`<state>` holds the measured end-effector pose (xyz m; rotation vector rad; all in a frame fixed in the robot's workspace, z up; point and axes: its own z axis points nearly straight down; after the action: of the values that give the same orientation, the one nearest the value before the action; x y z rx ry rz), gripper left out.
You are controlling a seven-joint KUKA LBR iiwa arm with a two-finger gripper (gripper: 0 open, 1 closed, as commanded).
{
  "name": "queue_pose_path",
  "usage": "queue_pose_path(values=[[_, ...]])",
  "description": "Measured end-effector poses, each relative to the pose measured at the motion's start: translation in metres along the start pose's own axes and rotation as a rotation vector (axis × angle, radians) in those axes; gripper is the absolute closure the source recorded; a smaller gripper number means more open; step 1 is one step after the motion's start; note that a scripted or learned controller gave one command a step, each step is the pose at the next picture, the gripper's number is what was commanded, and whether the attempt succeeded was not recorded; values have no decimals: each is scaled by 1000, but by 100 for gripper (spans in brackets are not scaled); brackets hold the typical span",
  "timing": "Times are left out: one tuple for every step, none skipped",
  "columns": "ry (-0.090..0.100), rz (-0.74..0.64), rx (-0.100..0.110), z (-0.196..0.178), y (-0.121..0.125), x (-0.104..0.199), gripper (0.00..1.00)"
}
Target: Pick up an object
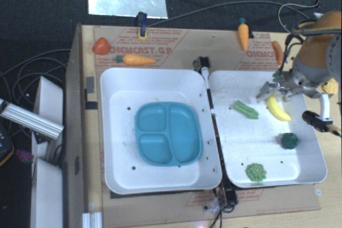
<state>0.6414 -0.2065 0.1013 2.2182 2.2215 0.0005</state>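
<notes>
Over the far right part of the right bin (315,168), the gripper (281,89) hangs low from the grey and orange arm (315,53), just above the upper end of the yellow banana (278,108). How wide its jaws stand cannot be told at this slant, and nothing shows between them, so the banana counts as lying free on the bin floor. That placing reads as a descent lined up on the banana, the nearest candidate for the pick.

The banana lies at a slant, close to the bin's right wall, which leaves little room on that side; the approach from above looks like the safer line. To its left, apart from it, lies a green pod-like vegetable (246,109) with open white floor around it. Nearer the front sit a dark teal lump (289,140) and a knobbly green ball (256,171), the ball near the front rim. All four are well spread, so none should crowd a grasp on another.

The left bin (115,93) holds a blue divided plate (168,132) in its middle. Behind the bins on the bench (176,42) lie two carrots (138,60) (243,34) and a red toy (101,46), beyond the bin rims.
</notes>
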Motion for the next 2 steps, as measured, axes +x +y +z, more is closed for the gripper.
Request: queue_pose_path(values=[[-1,-1,-5,-12,1,0,100],[-1,-1,-4,-12,1,0,0]])
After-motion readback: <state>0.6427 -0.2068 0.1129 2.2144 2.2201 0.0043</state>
